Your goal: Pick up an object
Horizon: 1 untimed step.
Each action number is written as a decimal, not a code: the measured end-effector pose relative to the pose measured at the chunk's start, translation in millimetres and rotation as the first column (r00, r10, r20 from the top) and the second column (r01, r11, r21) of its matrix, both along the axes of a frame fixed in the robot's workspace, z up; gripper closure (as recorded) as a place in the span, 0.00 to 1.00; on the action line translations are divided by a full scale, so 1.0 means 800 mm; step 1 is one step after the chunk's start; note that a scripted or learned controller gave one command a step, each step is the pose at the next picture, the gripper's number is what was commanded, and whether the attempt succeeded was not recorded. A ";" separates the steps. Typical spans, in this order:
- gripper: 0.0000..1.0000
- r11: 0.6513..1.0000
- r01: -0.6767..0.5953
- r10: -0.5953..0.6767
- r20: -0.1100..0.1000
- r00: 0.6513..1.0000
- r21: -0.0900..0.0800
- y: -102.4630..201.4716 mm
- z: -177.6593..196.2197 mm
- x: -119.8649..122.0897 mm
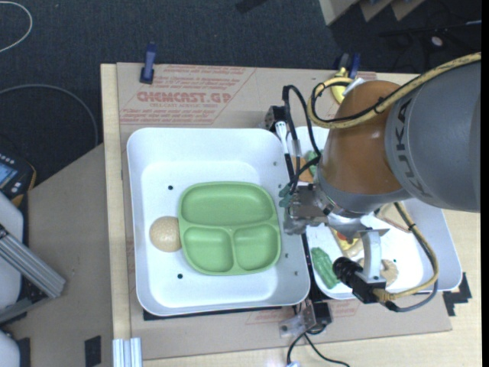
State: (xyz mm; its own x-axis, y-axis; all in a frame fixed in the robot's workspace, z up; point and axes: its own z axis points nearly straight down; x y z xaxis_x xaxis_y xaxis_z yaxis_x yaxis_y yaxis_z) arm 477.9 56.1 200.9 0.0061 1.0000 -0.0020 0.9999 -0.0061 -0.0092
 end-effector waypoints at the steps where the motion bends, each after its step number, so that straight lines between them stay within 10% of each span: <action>1: 1.00 1.000 -0.013 0.012 0.029 0.999 0.008 0.051 0.238 0.004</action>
State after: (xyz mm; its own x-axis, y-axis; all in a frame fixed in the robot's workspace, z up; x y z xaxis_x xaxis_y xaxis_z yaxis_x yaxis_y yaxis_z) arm 480.9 96.7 390.9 -0.0065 1.0000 0.0058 0.9998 0.0064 0.0199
